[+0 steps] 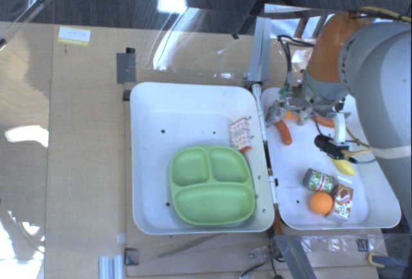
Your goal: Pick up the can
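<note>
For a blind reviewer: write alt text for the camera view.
The arm's pincer hovers over the right bin near a carrot, away from the can beside an orange. The left bin holds a green divided plate.

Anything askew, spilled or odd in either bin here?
Nothing spilled or visibly damaged. The can lies on its side in the right bin, close against the orange. A small carton lies flat beside the green tray in the left bin.

The can [320, 180] is a small green one with a dark label, tipped over on its side, sitting right above and touching the orange [321, 204].
</note>
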You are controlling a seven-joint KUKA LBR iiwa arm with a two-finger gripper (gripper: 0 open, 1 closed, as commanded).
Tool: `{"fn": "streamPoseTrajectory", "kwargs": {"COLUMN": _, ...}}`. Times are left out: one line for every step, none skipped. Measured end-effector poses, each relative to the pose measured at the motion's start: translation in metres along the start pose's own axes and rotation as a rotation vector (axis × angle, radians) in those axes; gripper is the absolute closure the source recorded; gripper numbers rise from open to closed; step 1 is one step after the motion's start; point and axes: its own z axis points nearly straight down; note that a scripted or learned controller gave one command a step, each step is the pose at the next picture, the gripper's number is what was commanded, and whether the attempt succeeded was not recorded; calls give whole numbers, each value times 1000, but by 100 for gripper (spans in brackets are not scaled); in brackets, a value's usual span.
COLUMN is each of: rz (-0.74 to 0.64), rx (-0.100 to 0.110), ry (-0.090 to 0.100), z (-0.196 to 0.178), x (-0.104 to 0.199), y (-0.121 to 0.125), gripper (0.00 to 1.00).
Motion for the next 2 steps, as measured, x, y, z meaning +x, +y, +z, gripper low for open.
{"fn": "streamPoseTrajectory", "kwargs": {"rz": -6, "rx": -4, "ry": -6, "z": -11, "x": -1, "y": 1, "gripper": 100}}
{"fn": "streamPoseTrajectory", "kwargs": {"rz": 191, "rx": -33, "ry": -1, "z": -136, "x": 48, "y": 20, "gripper": 100}}
